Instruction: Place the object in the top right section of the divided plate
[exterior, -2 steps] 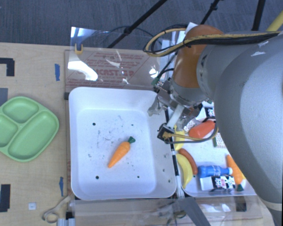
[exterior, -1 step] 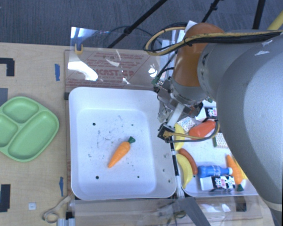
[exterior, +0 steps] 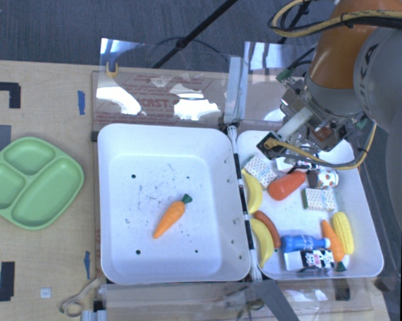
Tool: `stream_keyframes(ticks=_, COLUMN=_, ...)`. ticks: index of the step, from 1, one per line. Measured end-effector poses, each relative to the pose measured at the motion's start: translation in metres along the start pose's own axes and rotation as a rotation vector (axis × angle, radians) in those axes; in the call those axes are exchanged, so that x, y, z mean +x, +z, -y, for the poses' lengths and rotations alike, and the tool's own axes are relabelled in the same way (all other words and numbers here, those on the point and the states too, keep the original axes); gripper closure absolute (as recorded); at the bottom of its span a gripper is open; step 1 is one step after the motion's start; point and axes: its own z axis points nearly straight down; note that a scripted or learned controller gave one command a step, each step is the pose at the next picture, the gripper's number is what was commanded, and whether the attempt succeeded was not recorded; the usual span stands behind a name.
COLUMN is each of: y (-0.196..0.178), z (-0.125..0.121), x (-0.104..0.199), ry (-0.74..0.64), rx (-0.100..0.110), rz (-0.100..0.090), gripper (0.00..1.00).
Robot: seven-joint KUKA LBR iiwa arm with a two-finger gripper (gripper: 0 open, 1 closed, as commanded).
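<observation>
Overhead slant, seemingly mid-range, both bins

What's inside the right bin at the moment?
Bananas, a red sausage, an orange vegetable, corn, a blue bottle, a cow-print carton and checkered packets lie in the right bin. The arm covers its far end, so anything there is hidden.

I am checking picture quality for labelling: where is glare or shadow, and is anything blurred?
Camera view: bright glare on the clear panel behind the left bin; the carrot is sharp, with only a faint shadow; the green plate is evenly lit.
</observation>
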Motion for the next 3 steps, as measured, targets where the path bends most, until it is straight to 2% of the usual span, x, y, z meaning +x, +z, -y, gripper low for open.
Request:
stream_keyframes(ticks=1, y=0.131, z=0.045, x=-0.038, ry=0.221, rx=0.004, rz=0.002, gripper=1.0)
stream_keyframes(ticks=2, y=-0.044, z=0.007, x=-0.02, ry=0.333, rx=0.0, rz=-0.001, gripper=1.0)
stream_keyframes(ticks=3, y=0.125, z=0.073, x=0.001, ry=0.344, rx=0.002, rz=0.002, gripper=1.0)
